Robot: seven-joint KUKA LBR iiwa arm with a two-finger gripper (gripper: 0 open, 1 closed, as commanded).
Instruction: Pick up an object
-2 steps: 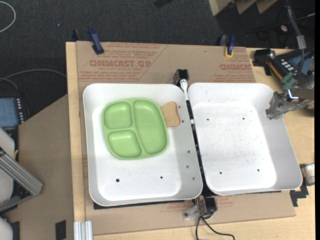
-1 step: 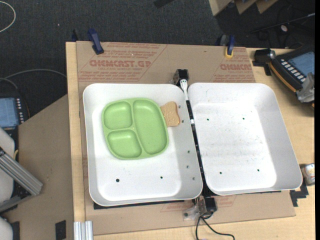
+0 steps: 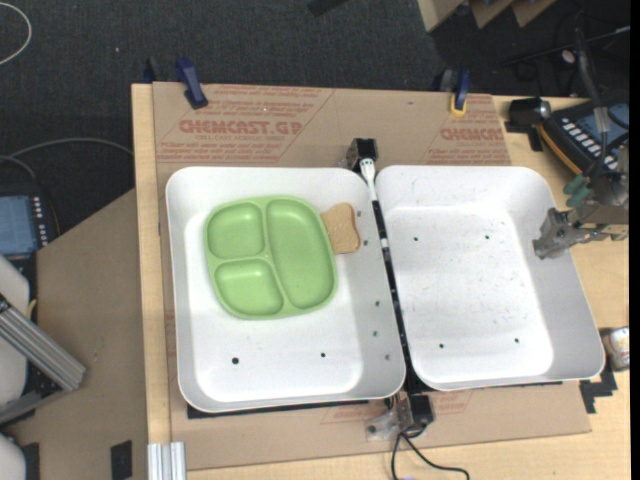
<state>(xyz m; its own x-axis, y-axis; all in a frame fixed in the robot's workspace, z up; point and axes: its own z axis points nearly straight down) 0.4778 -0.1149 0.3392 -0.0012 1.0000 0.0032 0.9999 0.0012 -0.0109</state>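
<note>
Hovering at the right bin's [image 3: 480, 268] right edge, the gripper [image 3: 552, 236] looks shut, holding nothing; the green plate [image 3: 268, 258] touches the tan sponge [image 3: 342, 228] in the left bin [image 3: 270, 353].

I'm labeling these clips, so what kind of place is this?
Probably a robotics lab test bench: two white bins clamped on a cardboard-covered bench, a gripper at the right bin's edge, loose cables.

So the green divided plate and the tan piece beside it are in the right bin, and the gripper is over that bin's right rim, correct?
Not quite. The camera view shows the green divided plate and the tan piece in the left bin, not the right bin. The gripper is indeed over the right bin's right rim.
</note>
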